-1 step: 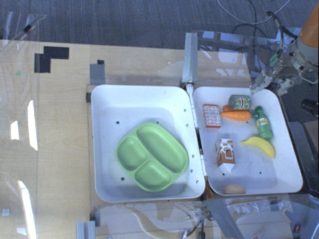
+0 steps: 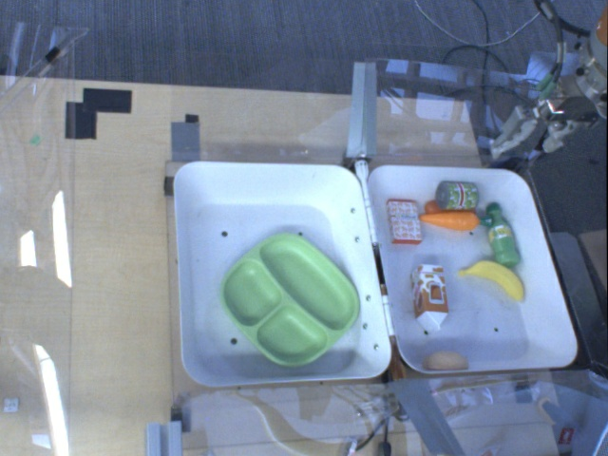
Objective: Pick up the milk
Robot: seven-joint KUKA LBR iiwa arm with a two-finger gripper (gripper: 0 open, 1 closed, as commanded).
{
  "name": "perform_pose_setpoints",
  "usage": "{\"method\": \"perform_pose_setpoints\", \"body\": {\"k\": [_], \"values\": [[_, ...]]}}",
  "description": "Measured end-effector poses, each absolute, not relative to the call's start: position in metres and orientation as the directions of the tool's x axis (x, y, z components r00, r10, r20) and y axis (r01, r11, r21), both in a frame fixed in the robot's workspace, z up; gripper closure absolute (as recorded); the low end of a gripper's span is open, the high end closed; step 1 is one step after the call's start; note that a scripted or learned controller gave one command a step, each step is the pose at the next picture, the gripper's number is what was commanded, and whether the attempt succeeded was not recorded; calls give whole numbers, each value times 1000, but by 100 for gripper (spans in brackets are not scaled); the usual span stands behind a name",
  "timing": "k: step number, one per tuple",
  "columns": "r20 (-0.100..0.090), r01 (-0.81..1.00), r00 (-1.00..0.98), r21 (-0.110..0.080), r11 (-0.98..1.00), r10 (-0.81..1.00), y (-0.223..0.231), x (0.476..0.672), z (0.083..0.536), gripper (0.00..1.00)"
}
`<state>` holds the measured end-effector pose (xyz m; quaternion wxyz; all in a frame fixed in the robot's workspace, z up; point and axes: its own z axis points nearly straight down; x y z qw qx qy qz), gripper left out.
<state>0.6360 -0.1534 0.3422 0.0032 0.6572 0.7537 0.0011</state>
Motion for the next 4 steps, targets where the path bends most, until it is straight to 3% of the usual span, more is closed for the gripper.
{"method": "perform_pose_setpoints", "body": {"k": [1, 2, 3, 4], "values": [[-1, 991, -137, 2, 137, 991, -142, 579, 259, 0], [1, 960, -280, 0, 280, 960, -85, 563, 134, 0], [-4, 906, -423, 11, 423, 906, -108, 525, 89, 0], [-5, 905, -424, 17, 424, 905, -107, 528, 99, 100]]}}
